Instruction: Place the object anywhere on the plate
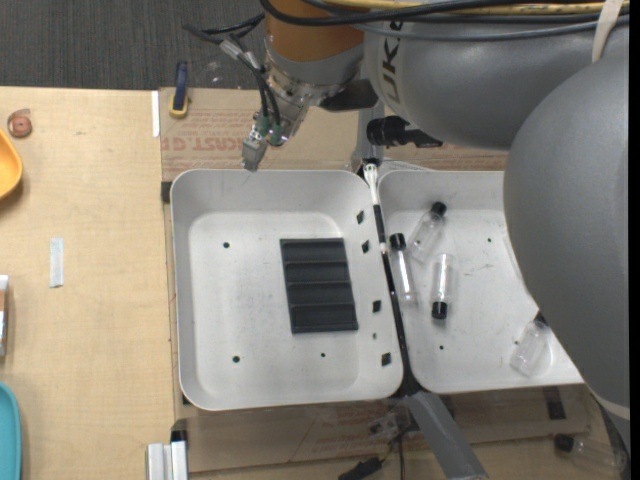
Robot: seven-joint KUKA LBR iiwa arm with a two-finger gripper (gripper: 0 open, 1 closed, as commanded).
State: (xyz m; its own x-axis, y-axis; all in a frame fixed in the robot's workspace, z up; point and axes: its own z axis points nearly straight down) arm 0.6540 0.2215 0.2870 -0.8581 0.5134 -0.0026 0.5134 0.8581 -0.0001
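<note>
Off to the left, the wooden bench [90, 318] carries odds and ends: an orange dish [6, 168] at the edge and a small clear strip [56, 263]. None of it matters to the job.

Next comes the left bin [182, 268], with the black ribbed plate [318, 286] lying flat near its middle and nothing on it. The gripper [258, 144] hangs over that bin's far rim, tilted down and leftward, well apart from the plate. From here I cannot tell whether it is released or clenched, and I see nothing held in it.

Further right, the right bin [480, 376] holds the likely objects. One capped vial [428, 226] lies near the back, a second vial [439, 288] just in front of it, a thin tube [401, 268] lies against the dividing rims, and a clear bottle [527, 348] sits beside the arm's grey bulk.

As I judge it, the pick is not yet made. To do it well, the arm should cross to the right bin, choose a vial lying free of the walls, close across its narrow width, and lift straight up before carrying it over.
</note>
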